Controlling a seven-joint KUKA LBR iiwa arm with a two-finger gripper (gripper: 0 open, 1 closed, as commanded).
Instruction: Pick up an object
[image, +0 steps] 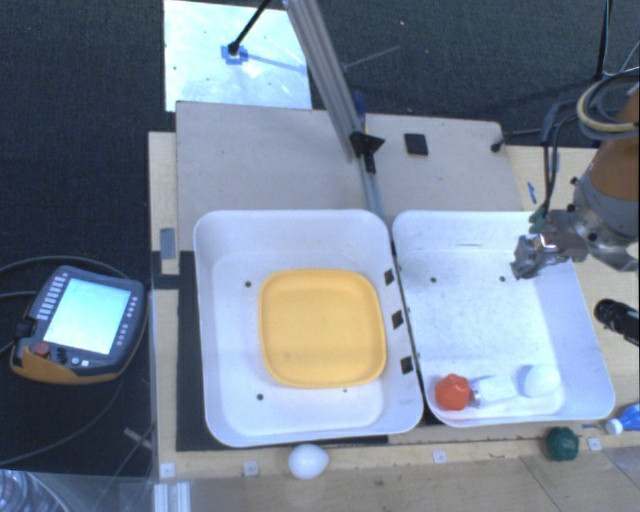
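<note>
Objects for picking lie in the right bin (470, 262), all along its near edge: an orange-red ball (452, 392) close to the near left corner, a small white piece (493, 389) touching or just beside it, and a white round object (540, 380) a little further toward the near right corner. The pincer (530, 256) is at the right side of this bin, near its far right part, well apart from these three things, and nothing is seen between its fingers; if they are spread or pressed together I cannot tell, because the picture is too small and dark there. The grey arm (612, 205) with its orange band comes in over the right edge of the bench (440, 170). The left bin (215, 300) carries a yellow square plate (322, 327) lying flat about in its middle. On the near edge of the bench, outside the bins, rests a white egg-shaped object (308, 461) in front of the left bin, and a dark green ball (561, 443) sits near the near right corner. A teach pendant (78, 322) with a lit screen lies on the dark floor beyond the left edge of the bench.
</note>
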